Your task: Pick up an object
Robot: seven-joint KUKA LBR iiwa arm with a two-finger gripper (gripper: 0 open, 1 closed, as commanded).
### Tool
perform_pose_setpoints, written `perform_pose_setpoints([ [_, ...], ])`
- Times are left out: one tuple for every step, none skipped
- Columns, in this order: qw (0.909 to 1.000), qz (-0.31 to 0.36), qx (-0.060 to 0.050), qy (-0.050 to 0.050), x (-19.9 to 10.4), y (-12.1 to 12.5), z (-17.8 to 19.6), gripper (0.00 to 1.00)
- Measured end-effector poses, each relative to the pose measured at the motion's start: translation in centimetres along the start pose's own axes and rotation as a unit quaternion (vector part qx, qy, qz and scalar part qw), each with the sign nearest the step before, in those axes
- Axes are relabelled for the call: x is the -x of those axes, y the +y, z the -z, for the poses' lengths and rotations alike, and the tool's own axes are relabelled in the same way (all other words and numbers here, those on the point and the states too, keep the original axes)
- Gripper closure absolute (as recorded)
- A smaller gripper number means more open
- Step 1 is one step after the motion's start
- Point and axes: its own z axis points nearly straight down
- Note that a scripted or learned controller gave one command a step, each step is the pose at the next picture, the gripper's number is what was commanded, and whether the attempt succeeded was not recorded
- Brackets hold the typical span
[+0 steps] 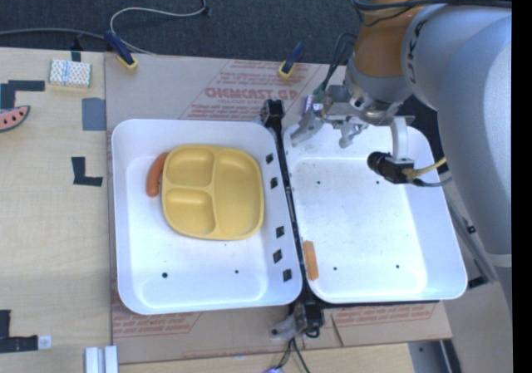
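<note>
A yellow divided plate lies in the left bin. An orange sausage-shaped piece rests against the plate's left edge. A small orange carrot-like piece lies in the right bin, at its near left wall. My gripper hangs over the far left corner of the right bin, well apart from all three objects. Its fingers are spread open with nothing between them.
Black clips line the shared wall between the bins. Blue-and-yellow clamps hold the cardboard at the back. A small sponge and a watermelon-slice toy lie on the wooden bench at left. The bulky arm covers the right side.
</note>
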Motion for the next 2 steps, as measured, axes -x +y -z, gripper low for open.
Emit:
perform_pose_setpoints([
  [1.0000,-0.002,0.001,0.001,0.99,1.98,-1.88,0.00],
  [1.0000,-0.001,0.001,0.000,0.90,1.99,-0.91,1.00],
])
